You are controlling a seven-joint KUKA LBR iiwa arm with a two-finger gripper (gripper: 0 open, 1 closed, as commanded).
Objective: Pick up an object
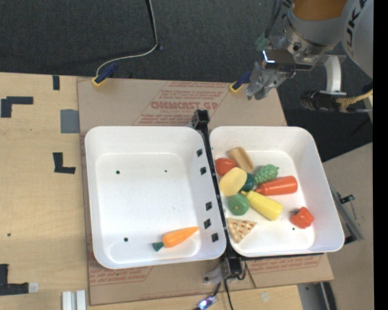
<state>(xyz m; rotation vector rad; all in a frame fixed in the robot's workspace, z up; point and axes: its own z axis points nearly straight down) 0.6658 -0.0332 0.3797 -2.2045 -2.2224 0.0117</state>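
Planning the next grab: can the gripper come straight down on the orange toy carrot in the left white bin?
Probably yes. The orange toy carrot lies alone near the left white bin's front wall, nothing over it; the gripper hangs above the bench, beyond the bins.

A single fixed camera looks down at a slant from above the near edge of the desk [36, 181], facing toward the dark far wall. It sits far enough back to take in both white bins whole, the left bin [94, 181] and the right bin [312, 151], side by side at mid-frame, with bare desk to the left and a strip of cardboard sheet [176, 103] beyond them. The arm [321, 18] enters at the far right, cropped by the top edge.
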